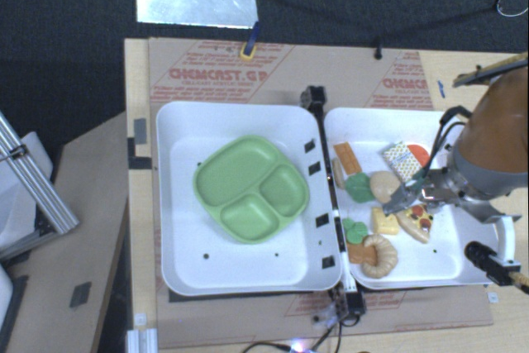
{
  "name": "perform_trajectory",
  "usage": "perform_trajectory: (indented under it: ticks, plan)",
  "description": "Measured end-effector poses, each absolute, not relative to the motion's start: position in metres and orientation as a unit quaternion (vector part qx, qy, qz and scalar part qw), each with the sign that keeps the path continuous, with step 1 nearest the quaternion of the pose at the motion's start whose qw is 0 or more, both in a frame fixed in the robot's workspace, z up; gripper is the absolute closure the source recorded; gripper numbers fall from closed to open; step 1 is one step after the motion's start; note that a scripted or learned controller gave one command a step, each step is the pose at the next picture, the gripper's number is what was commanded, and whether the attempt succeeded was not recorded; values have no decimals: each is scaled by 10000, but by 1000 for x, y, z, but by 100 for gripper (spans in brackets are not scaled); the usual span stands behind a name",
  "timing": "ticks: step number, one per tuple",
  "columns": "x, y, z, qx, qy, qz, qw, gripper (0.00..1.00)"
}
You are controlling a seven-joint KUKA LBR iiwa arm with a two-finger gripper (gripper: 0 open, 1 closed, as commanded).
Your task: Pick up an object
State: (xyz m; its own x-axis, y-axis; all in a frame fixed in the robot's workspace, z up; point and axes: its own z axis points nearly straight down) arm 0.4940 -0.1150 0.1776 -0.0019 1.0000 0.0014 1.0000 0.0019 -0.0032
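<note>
Gripper (407,201) hangs low in the right bin (446,270) among plastic toy foods; whether it is pinching anything cannot be told (dark metal blurs there). Its tip sits over the pizza slice (417,221), beside a yellow cheese block (383,221). Glossy green three-compartment plate (250,188) fills the left bin (178,260). Bench board reads "CHEMCAST GP" (216,73).

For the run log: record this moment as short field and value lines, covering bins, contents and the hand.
left bin: holds a green divided plate
right bin: toy food clustered at its left and middle
items seen: pizza slice, croissant, cheese cube, green piece
hand: low over the right bin, beside the pizza slice
held object: none seen between the fingers
</note>
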Motion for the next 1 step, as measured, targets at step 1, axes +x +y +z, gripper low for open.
perform_trajectory:
  ticks: [1]
  plan:
    - [500, -114, 134, -7067, -7075, 6, 16, 0]
